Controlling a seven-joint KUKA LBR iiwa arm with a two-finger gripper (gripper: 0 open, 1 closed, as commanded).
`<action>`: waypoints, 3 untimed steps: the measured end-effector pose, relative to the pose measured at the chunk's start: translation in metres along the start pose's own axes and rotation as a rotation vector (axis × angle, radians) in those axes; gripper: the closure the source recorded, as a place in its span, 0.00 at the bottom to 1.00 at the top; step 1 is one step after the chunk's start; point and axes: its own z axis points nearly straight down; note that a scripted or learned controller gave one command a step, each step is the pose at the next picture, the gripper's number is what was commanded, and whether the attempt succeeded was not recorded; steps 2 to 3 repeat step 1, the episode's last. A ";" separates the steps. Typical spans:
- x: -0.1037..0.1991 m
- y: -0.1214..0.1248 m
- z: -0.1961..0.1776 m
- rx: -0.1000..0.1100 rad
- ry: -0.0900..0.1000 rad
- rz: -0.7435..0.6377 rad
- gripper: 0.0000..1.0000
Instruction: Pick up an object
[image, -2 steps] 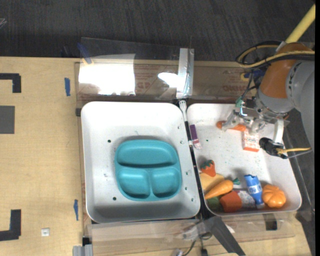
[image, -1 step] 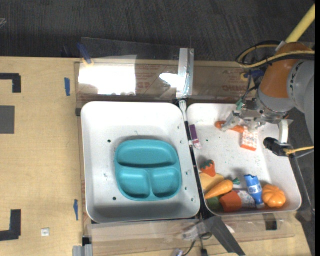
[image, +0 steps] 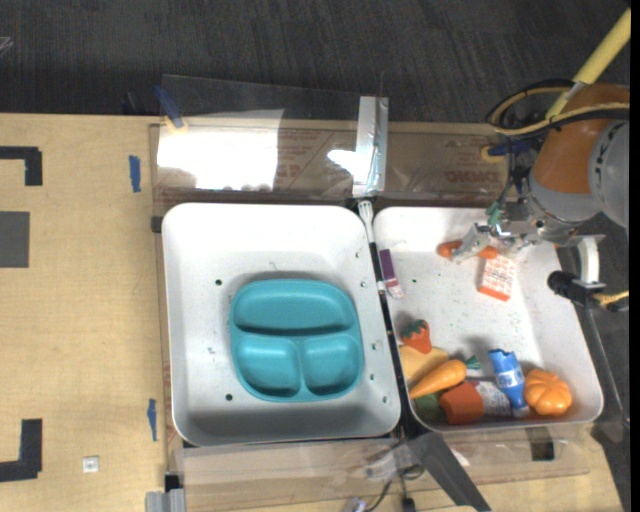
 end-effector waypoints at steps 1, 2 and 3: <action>-0.011 -0.015 -0.002 -0.003 -0.002 -0.040 0.00; -0.011 -0.015 -0.002 -0.003 -0.002 -0.040 0.00; -0.011 -0.015 -0.002 -0.003 -0.002 -0.040 0.00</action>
